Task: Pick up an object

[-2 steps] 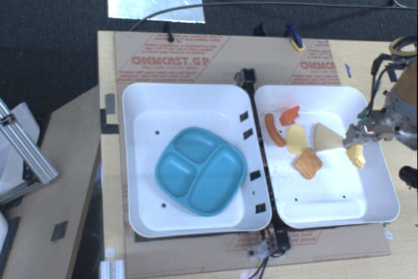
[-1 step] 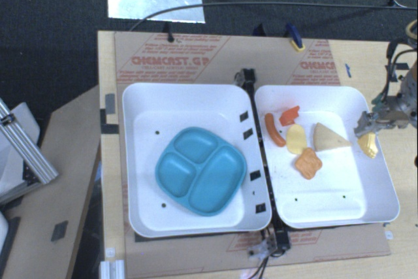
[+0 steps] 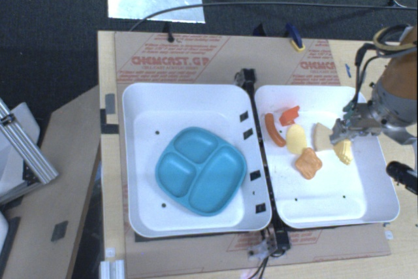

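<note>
The right bin (image 3: 326, 206) holds several toy foods in its upper half: an orange sausage (image 3: 274, 130), a small red-orange piece (image 3: 289, 115), a pale yellow lump (image 3: 296, 138), an orange chunk (image 3: 308, 164), a cream slice (image 3: 321, 136) and a yellow piece (image 3: 343, 152). My gripper (image 3: 344, 132) hangs at the bin's right side, right over the cream slice and the yellow piece. Nothing shows between its tips.
The left bin (image 3: 147, 108) carries a blue divided plate (image 3: 200, 170). A black clip strip (image 3: 251, 134) runs along the seam between the two bins. The arm's grey body and cables (image 3: 392, 101) hang over the right bin's far right rim.
</note>
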Controlling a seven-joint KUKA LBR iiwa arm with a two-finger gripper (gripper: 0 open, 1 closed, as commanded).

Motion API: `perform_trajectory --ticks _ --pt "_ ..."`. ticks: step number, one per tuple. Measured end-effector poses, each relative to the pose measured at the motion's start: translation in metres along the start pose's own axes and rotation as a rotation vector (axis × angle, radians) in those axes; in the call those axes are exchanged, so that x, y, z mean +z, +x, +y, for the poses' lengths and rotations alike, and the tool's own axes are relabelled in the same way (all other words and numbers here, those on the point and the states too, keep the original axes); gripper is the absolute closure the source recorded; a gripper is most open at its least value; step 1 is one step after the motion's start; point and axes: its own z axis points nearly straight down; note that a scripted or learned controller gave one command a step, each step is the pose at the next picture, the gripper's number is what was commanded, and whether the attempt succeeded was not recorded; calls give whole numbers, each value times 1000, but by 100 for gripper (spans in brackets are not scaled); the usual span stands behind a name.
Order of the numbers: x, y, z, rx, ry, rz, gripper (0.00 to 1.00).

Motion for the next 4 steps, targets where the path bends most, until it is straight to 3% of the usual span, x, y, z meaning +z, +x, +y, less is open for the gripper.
perform_trajectory --ticks 1,3,4 --pt "9 60 -2 -2 0 1 100" --pt "-8 162 -15 -3 -2 1 100" --pt "5 208 -18 -2 1 1 100"
